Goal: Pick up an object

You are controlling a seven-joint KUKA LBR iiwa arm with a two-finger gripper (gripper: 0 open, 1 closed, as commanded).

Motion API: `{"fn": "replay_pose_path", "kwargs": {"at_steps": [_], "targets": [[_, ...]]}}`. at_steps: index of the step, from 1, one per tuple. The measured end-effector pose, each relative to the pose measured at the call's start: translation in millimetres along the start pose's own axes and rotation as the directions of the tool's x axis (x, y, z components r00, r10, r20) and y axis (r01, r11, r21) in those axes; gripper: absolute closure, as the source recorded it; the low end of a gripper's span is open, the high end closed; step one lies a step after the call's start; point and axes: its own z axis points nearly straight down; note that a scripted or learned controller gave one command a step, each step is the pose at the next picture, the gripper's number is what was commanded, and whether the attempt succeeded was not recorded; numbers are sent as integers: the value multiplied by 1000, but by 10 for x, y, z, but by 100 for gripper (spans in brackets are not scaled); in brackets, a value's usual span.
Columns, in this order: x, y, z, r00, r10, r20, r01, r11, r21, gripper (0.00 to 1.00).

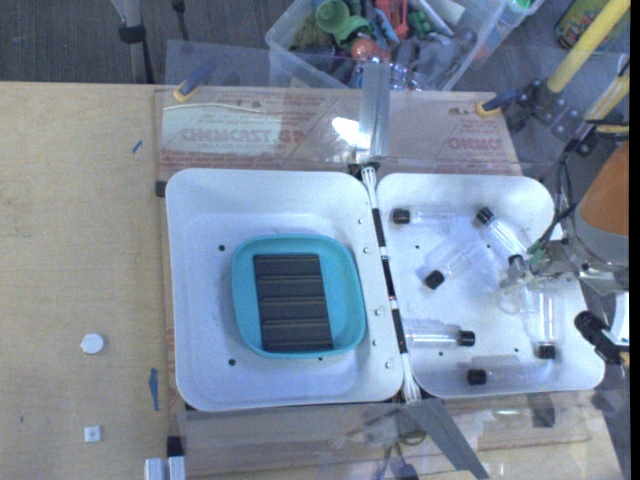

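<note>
gripper: the gripper [520, 268] was low over the right side of the right bin [430, 193], at the end of the grey arm [600, 268] that reached in from the right.
jaws: i could not tell if they were spread or pressed together; that spot was blurry and full of clear, shiny things.
tube by the gripper: a clear tube with a black cap [500, 230] lay slanted just up and left of the gripper, very close to it. i could not tell if it was touching.
tube below: another clear tube [546, 326] lay nearly straight up and down just below the gripper, its black cap at the near end.
other tubes: one lay near the middle [450, 266], one at the top left [420, 214], one low on the left [440, 337], and a small black cap [476, 376] sat near the front edge. all were apart from the gripper.
left bin: the left bin [200, 268] held a teal tray [345, 303] with a dark ridged block [292, 302] inside it.
bench: a small white round thing [92, 344] lay on the tan bench [70, 218], far to the left.
behind: a clear box of bright toys [390, 18] stood behind the bins.
</note>
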Motion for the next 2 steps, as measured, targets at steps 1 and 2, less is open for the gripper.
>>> {"fn": "replay_pose_path", "kwargs": {"at_steps": [1,2], "targets": [[433,124,-898,998,58,5,-58,998,11,100],[978,806,-1135,987,159,6,-159,987,10,100]]}}
